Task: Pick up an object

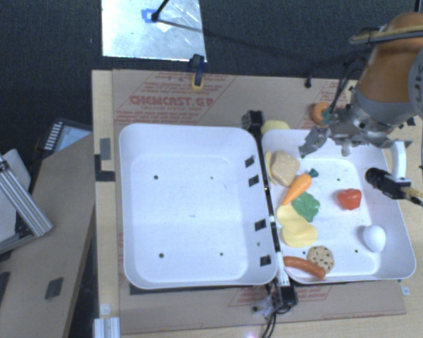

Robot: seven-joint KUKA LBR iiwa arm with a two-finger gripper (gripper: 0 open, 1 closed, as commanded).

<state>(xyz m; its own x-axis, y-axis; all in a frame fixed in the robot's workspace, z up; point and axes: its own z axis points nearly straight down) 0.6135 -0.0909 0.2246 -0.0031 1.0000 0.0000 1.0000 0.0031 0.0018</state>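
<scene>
Bread slice (284, 167) lies just below-left of your gripper (315, 141), beside the carrot (296, 187); whether the jaws are open, you cannot tell. You're at the approach: lower squarely over it next.

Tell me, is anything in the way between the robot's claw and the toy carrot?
Nothing visible blocks it. The gripper hangs above the right bin's far end, and the carrot lies just below it, uncovered, with the bread slice beside it.
</scene>
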